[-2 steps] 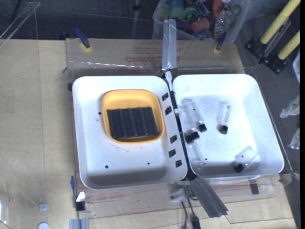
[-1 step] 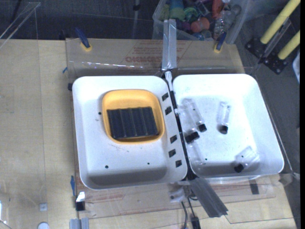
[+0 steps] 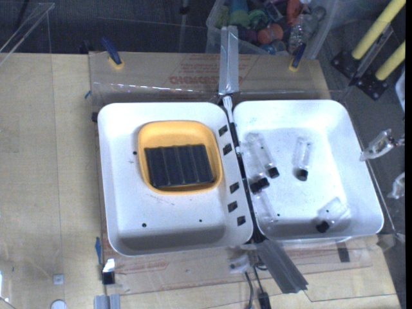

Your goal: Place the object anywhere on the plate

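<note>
Camera view: ridged black object [image 3: 178, 165] lies on yellow plate [image 3: 149, 136]; gripper state unknowable.

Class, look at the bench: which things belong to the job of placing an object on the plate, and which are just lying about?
Belonging to the job:
- square yellow plate bearing a dark ridged block, left bin
- clear plastic vials with black caps, right bin

Lying about:
- clear tub of coloured toys
- yellow foam tubes

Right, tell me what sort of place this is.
Most likely a robotics lab bench set up for pick-and-place trials. Two white bins sit side by side on a wooden bench, one holding a yellow plate, with a tub of mixed toys behind.
</note>
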Controlling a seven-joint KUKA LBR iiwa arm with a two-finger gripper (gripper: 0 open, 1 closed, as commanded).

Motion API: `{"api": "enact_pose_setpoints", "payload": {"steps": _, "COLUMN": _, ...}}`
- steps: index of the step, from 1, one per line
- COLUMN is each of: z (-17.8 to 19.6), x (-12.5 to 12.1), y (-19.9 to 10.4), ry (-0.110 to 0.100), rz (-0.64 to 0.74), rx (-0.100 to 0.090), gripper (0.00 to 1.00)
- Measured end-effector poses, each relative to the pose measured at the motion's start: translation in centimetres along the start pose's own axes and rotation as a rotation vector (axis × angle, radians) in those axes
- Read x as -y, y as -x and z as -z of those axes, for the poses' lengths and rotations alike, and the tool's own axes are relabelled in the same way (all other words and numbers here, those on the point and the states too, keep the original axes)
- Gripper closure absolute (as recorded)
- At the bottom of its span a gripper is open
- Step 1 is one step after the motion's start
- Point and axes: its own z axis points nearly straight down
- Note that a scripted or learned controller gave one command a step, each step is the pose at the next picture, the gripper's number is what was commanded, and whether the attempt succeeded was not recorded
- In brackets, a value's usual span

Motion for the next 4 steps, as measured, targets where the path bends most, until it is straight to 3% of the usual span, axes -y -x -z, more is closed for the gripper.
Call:
{"api": "enact_pose_setpoints", "payload": {"steps": 2, "z": 6.5, "x": -0.6, "y": -1.7, "ry": -0.001, "rz": 0.542, "rx": 0.003, "gripper": 0.0}}
{"api": "enact_pose_setpoints", "payload": {"steps": 3, "z": 3.2, "x": -1.0, "y": -2.7, "ry": 0.002, "rz": 0.501, "rx": 0.001, "gripper": 0.0}}
{"api": "enact_pose_setpoints", "payload": {"steps": 4, "z": 6.5, "x": -0.6, "y": -1.6, "ry": 0.0, "rz": 0.881, "rx": 0.003, "gripper": 0.0}}
